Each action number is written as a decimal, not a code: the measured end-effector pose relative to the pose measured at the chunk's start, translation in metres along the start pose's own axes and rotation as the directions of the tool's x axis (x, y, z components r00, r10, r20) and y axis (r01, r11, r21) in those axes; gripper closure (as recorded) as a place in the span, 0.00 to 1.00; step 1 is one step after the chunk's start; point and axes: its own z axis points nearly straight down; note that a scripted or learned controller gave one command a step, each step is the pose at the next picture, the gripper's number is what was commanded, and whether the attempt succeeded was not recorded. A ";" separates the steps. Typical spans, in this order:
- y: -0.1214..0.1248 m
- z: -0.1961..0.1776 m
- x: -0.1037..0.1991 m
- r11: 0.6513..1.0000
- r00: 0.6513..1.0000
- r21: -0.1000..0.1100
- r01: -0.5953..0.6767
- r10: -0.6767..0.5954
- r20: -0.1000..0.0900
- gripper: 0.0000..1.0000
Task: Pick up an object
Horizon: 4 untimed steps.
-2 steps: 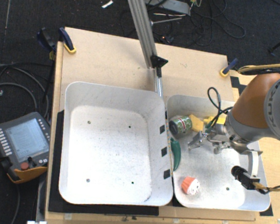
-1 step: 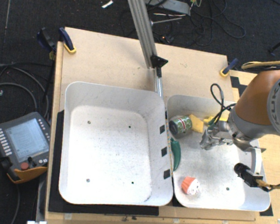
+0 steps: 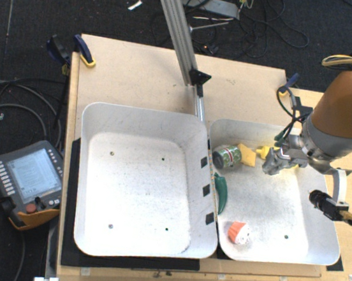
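At three o'clock, inside the right bin (image 3: 316,251), we see the gripper (image 3: 274,164) low beside the yellow object (image 3: 250,155) and can (image 3: 226,156), positioned for a pick; finger state: we cannot tell.

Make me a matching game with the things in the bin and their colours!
Things:
1. can
2. block
3. long tool
4. small toy

Colours:
A. orange and white
B. green with a silver end
C. yellow
D. dark green

Pairs: 1-B, 2-C, 3-D, 4-A

All four lie in the right bin, and the gripper hovers near the block.
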 end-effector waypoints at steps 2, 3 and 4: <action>0.004 -0.105 0.005 1.000 1.000 -0.001 0.001 -0.001 0.000 1.00; 0.001 -0.086 0.059 1.000 1.000 0.009 0.005 -0.005 -0.003 1.00; -0.009 -0.071 0.118 1.000 1.000 0.010 0.006 -0.006 -0.004 1.00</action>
